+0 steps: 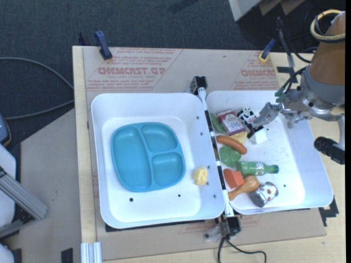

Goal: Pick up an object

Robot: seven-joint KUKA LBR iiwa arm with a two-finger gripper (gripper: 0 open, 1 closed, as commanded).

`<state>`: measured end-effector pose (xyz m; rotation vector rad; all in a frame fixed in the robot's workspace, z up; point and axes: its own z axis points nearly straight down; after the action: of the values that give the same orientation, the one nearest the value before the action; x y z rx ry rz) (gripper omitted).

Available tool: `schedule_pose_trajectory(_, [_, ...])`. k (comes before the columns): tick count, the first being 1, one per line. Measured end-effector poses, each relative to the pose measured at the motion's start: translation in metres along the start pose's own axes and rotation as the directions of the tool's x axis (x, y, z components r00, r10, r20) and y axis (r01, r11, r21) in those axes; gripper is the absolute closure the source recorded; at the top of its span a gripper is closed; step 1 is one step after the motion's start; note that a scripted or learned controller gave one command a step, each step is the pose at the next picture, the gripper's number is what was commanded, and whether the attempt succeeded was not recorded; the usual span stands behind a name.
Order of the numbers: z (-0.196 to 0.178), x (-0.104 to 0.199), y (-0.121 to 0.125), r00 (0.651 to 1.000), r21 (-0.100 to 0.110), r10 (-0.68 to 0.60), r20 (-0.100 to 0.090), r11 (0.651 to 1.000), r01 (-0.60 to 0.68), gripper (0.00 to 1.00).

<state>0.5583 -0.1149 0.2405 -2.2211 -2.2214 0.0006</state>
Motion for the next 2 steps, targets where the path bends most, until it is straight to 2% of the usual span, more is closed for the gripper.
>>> schedule_pose_trajectory(1, [0.096, 0.020, 0.022, 1.000, 0.001, 0.000, -0.001, 1.000, 0.000, 0.00])
schedule_pose_trajectory(2, [0.146, 0.015, 0.100, 1.000, -0.004, 0.000, 0.001, 1.000, 0.000, 0.00])
